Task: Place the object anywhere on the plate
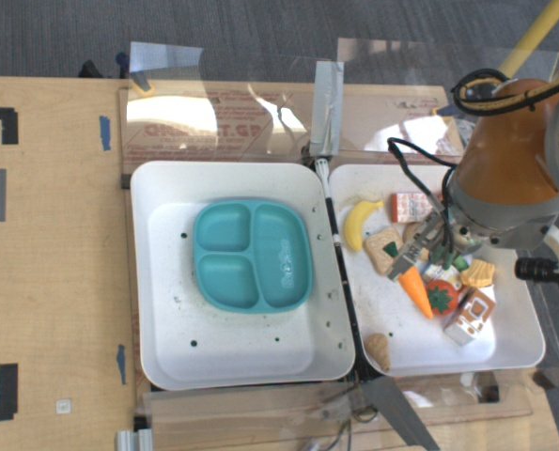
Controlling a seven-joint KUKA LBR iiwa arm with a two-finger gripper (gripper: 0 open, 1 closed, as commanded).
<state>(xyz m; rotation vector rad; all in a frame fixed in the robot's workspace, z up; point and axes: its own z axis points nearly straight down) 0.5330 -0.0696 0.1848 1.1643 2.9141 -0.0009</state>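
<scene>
Tool [420, 255] hangs over crowded toys, plate [254, 256] well apart.

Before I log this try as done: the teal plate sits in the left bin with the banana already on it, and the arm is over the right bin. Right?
Not quite. The banana lies in the right bin, near its left wall, not on the teal plate. The camera view shows it there. The plate does sit in the left bin, and the arm is over the right bin.

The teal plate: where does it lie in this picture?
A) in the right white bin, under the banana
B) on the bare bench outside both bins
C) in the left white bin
C: the teal plate lies flat in the left bin, while the banana is in the right bin.
</scene>
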